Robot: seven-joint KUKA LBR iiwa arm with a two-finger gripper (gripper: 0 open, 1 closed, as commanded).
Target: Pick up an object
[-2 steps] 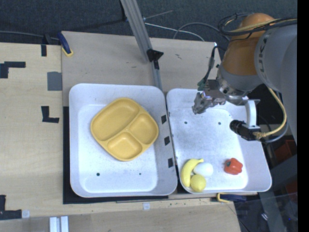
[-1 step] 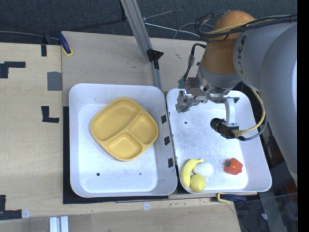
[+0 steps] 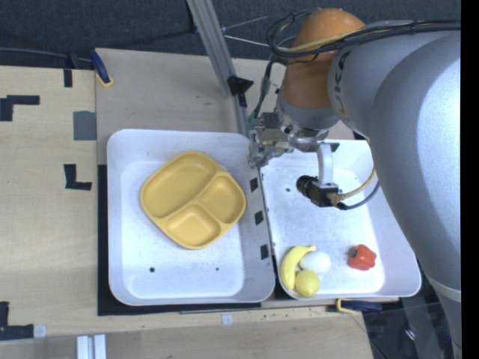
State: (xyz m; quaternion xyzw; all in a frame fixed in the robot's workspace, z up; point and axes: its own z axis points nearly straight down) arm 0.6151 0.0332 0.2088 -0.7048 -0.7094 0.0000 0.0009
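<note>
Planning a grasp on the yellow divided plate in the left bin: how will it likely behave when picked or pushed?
The yellow divided plate looks like rigid moulded plastic, so probably stiff and light. Its glossy surface may be slippery. Lying flat and wide in the left bin, it would likely slide rather than roll or tip.

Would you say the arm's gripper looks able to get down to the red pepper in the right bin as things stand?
Probably yes. The red pepper lies alone on the bin floor, apart from the banana, with nothing over it. The gripper sits near the bin's far corner, so it would have to cross the bin.
</note>
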